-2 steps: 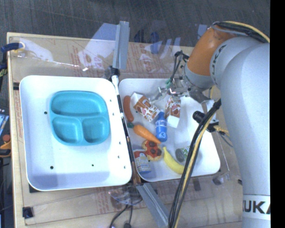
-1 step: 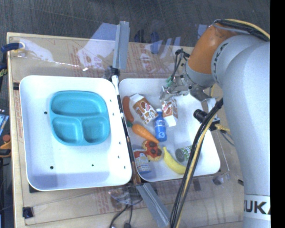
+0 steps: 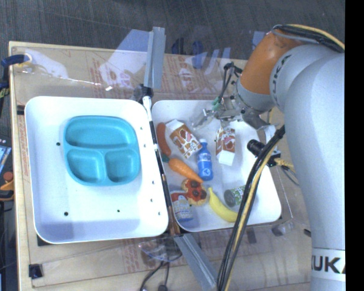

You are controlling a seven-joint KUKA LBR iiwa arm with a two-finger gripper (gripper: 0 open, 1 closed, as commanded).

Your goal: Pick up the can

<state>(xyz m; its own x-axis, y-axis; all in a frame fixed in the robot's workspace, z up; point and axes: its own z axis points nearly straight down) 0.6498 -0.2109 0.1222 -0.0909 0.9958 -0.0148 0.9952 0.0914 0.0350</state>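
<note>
Sitting on the bench, the left bin holds a turquoise divided tray with three compartments, set toward the far half of the bin. Just right of it, across a narrow seam, lies the right bin, crowded with small items. Nearest the seam is a reddish sausage lying along the left wall, and beside it a tilted white carton with a brown and red print. Nearer in the scene, an orange carrot lies at a slant, touching a blue bottle with a white cap that points toward the far side. Below the carrot sits a small red and orange toy, and near the near-left corner a pale cup-like container, partly blurred. A yellow banana curves along the near part of the bin. Just right of the banana is the can, greenish with a silvery end, lying on its side close to the near wall; a black cable crosses in front of it. A second white carton stands farther back, right of the bottle. Over the far part of the right bin hangs the gripper, well apart from the can; I cannot tell how it is set. The grey arm with its orange band fills the right.
</note>
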